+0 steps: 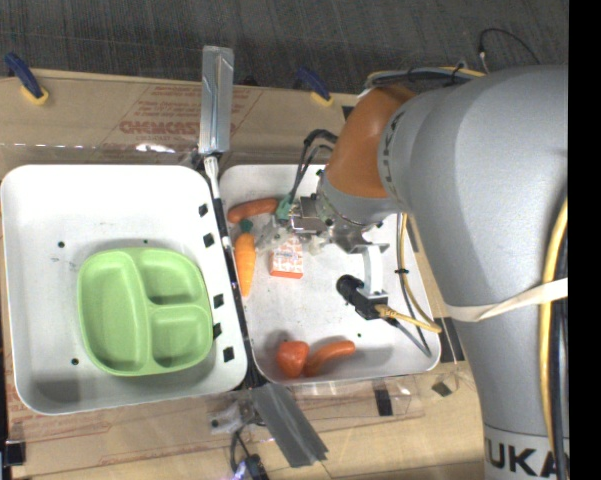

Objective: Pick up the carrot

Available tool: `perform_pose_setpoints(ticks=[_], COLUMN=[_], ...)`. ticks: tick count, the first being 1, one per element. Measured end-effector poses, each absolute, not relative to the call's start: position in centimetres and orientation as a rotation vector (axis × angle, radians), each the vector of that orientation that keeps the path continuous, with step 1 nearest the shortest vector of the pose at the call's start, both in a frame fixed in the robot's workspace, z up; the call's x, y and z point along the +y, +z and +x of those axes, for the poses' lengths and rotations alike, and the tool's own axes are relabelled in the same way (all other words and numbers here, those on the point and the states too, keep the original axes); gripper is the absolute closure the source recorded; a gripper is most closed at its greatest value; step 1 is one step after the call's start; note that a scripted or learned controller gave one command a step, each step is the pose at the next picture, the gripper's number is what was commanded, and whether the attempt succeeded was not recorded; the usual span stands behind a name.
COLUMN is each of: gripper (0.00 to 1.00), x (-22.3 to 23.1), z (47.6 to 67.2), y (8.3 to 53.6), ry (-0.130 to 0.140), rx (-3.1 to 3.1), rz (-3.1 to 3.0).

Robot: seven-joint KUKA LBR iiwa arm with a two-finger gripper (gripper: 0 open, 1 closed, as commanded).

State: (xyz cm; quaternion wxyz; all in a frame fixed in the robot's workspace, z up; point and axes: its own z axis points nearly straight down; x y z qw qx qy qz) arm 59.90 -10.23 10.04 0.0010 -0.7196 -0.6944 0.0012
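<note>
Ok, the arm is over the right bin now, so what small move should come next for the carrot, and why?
Probably shift the gripper a little toward the bins' shared wall, then lower it. It sits above the small orange-and-white box, while the carrot lies beside that box, lengthwise against the right bin's dividing wall. A sausage lies close above it, so approach carefully.

carrot (245,264) lying along left wall of right bin (420,353) | gripper (298,218) hanging just right of it, frame centre | sausage (253,209) sitting above carrot | small carton (287,260) lying beside carrot | green tray (147,311) sitting in left bin (40,218)
</note>
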Motion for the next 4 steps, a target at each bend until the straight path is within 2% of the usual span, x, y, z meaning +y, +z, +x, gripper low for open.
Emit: perform_pose_setpoints(ticks=[1,2,3,4], gripper=[0.0,0.0,0.0,0.0], x=[0.4,-5.3,-2.3,-10.9], z=[59.5,53.5,60.9,59.0], y=[19.0,18.9,18.9,10.3], ry=[0.002,0.006,0.003,0.001], rx=[-2.375,-2.635,-2.792,-3.017], rz=[-2.053,-1.701,-1.437,-0.891])
